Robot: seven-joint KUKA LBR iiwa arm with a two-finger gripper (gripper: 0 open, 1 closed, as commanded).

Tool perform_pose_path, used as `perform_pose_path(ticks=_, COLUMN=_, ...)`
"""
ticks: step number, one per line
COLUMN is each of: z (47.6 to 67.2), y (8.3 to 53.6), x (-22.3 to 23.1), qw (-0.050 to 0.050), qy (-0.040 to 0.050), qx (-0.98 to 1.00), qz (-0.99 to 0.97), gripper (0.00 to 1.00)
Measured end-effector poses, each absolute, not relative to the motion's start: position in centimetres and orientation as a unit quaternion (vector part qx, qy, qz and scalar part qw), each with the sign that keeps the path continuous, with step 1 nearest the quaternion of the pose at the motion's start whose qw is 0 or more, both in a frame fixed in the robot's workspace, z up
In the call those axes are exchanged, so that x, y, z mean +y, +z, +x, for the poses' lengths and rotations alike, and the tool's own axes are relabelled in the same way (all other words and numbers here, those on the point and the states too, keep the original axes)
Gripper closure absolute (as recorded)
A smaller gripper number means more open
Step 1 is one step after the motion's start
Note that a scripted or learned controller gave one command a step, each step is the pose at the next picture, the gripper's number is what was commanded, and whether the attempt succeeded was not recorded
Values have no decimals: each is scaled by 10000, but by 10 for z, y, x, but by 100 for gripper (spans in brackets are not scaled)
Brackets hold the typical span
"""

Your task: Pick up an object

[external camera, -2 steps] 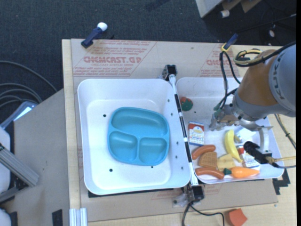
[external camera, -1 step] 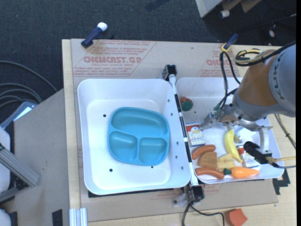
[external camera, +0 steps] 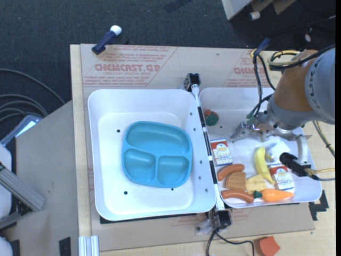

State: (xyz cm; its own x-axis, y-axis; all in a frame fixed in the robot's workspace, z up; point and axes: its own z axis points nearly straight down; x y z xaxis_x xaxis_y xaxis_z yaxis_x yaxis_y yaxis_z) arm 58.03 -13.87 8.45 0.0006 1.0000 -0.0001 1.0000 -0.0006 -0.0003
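The bench's brown board (external camera: 160,63) carries red print repeated across it — "CHEMCAST GP" can be read at the far left, with smaller lines beneath too fine to make out, and part of the same mark shows again at the far right. Two small cartons in the right bin (external camera: 234,97) bear red-and-white labels, but their writing is too small to read: one carton (external camera: 221,152) lies by the bin's left wall, the other carton (external camera: 282,177) near its right side. The arm (external camera: 306,87) comes in from the right, grey with its orange band over the right bin's far half, wrist bent down toward the toys. The gripper (external camera: 254,127) sits low over the bin's middle, just above a banana (external camera: 261,163); whether it is apart or closed I cannot tell. Nearby lie a sausage (external camera: 230,170), a waffle-like piece (external camera: 236,182), a second sausage (external camera: 237,196) and a carrot (external camera: 277,195). The left bin (external camera: 104,111) holds a blue divided plate (external camera: 157,153).
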Motion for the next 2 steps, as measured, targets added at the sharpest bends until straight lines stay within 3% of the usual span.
perform_pose_path(ticks=1, z=581, y=94, x=-138, qw=-3, qy=-4, qx=-7069, qz=-7073, gripper=100)
perform_pose_path(ticks=2, z=581, y=94, x=-138, qw=-2, qy=-4, qx=-7068, qz=-7074, gripper=0)
